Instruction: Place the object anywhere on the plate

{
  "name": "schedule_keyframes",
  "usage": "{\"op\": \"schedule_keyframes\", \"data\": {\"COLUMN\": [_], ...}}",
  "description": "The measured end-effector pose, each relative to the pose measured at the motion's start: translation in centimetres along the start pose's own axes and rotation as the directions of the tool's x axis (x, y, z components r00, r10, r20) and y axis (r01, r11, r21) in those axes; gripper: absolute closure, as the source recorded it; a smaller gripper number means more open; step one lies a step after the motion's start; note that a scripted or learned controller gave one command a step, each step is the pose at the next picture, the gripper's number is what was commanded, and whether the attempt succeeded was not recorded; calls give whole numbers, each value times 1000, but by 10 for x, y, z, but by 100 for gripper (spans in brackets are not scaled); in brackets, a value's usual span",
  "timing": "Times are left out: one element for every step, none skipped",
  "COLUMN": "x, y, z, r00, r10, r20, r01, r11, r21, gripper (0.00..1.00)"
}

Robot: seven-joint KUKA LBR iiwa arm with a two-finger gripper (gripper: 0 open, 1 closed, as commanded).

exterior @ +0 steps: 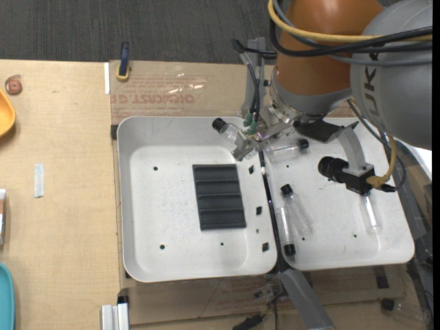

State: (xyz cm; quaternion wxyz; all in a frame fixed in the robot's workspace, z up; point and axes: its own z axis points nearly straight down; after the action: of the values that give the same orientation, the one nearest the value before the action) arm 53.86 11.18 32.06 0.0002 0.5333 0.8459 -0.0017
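Note:
A black ribbed plate [218,196] lies flat in the middle of the left white bin [125,184]. My gripper [242,145] hangs over that bin's far right corner, just beyond the plate's far right end. It is shut on a clear plastic bottle [225,130], whose black cap sticks out to the upper left of the fingers. The bottle is tilted and sits above the bin floor, apart from the plate.
The right bin [402,236] holds other clear bottles: one with black caps near the divider [294,213], one at the right [370,215], one under the wrist [289,146]. The arm's bulk covers that bin's far side. A wooden bench [62,184] lies left.

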Motion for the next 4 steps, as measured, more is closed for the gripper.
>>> {"op": "schedule_keyframes", "data": {"x": [17,19,29,65], "y": [60,118,135,119], "z": [68,93,146,163], "r00": [990,998,984,930], "r10": [-138,-69,-176,-369], "r20": [-1,0,-1,-1], "r01": [138,69,176,369], "r11": [990,998,984,930], "r21": [2,0,1,-1], "gripper": [100,100,100,100]}}
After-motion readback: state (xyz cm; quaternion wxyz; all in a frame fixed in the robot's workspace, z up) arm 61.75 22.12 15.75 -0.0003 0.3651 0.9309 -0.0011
